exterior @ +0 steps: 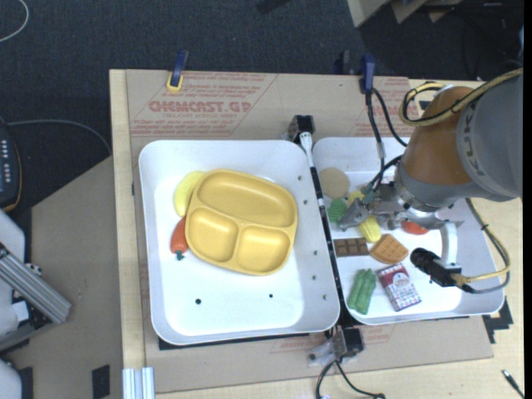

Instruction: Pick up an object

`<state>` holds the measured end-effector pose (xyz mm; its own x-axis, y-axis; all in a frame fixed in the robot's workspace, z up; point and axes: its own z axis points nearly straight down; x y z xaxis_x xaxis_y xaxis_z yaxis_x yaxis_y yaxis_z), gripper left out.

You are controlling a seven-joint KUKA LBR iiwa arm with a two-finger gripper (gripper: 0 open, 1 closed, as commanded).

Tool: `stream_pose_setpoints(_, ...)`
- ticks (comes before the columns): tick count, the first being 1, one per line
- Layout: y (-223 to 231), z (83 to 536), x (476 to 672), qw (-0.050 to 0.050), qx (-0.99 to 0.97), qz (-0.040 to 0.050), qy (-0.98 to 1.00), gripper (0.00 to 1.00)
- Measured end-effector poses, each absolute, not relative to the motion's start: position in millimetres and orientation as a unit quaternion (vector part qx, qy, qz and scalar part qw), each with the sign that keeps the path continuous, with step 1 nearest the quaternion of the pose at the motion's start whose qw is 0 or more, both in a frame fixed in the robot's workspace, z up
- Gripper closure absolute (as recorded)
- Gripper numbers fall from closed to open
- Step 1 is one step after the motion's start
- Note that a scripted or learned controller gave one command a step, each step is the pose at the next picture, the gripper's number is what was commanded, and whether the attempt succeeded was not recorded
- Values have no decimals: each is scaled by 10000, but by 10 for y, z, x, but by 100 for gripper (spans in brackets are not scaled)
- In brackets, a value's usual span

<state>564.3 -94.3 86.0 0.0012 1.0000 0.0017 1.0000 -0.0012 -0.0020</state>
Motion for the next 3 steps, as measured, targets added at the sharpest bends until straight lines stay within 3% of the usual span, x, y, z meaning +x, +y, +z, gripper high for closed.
stream_pose_setpoints(1,-937,980,5661,-9,-7078,-23,-7064,100)
stream_pose_setpoints(3,-933,2071,5804,-30,-7067,-20,-7075,100)
